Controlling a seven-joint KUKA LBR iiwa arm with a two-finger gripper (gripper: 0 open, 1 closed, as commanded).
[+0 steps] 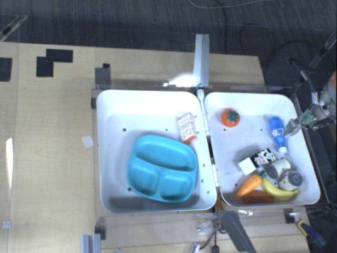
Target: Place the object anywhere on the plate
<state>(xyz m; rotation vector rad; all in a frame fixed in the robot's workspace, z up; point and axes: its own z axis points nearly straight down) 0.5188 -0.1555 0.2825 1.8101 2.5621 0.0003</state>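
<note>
Blue plate (162,167), white bins (113,141), orange carrot (249,185), yellow banana (279,191)

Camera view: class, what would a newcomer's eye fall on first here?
The bright blue plate, divided into compartments, lies in the left bin with a small packet just above it. The right bin holds a cluster of toys along its near side: a carrot, a banana, plus a tomato and blue bottle farther back.

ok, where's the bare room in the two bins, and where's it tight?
Left bin: bare floor left of and behind the blue plate; a small packet sits by the divider. Right bin: open between the tomato and blue bottle. Crowded at the near corner around the carrot and banana.
</note>
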